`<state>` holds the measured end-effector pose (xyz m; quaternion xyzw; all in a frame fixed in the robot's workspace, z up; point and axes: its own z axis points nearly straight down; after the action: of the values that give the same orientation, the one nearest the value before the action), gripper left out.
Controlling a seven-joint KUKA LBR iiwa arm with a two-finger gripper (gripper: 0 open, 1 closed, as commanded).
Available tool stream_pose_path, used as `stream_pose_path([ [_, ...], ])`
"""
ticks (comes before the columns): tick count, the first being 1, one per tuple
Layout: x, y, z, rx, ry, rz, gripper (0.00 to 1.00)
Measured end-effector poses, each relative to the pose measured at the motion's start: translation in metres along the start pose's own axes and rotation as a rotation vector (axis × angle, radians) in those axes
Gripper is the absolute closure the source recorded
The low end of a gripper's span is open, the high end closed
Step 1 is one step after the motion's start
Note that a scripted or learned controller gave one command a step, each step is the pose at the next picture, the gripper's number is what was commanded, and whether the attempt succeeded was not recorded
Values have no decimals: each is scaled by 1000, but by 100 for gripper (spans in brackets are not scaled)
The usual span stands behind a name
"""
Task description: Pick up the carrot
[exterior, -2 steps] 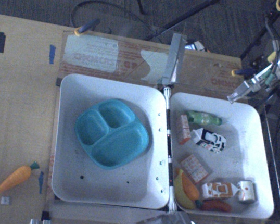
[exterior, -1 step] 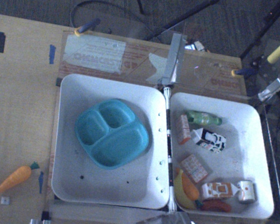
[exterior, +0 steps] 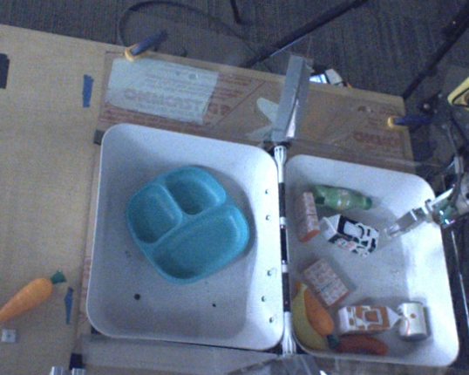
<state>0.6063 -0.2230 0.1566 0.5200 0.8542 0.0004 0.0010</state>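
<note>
The gripper (exterior: 413, 218) is hovering over the right bin (exterior: 451, 287) near its 2 o'clock corner, fingers apart and gripping nothing. The carrot (exterior: 318, 312) is lying toward 7 o'clock from the fingers, against the banana (exterior: 301, 323), long axis running 11-to-5.

Lots of room around the carrot

The carrot (exterior: 22, 300) lies alone on the bench (exterior: 10, 209) by its left bottom corner.
</note>
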Motion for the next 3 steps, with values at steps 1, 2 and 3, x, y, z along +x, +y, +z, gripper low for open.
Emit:
stream_pose_path([
  [1, -1, 3, -150, -4, -5, -308, 0],
  [2, 15, -28, -151, -2, -2, -623, 0],
  [3, 39, -78, -134, -1, -2, -934, 0],
])
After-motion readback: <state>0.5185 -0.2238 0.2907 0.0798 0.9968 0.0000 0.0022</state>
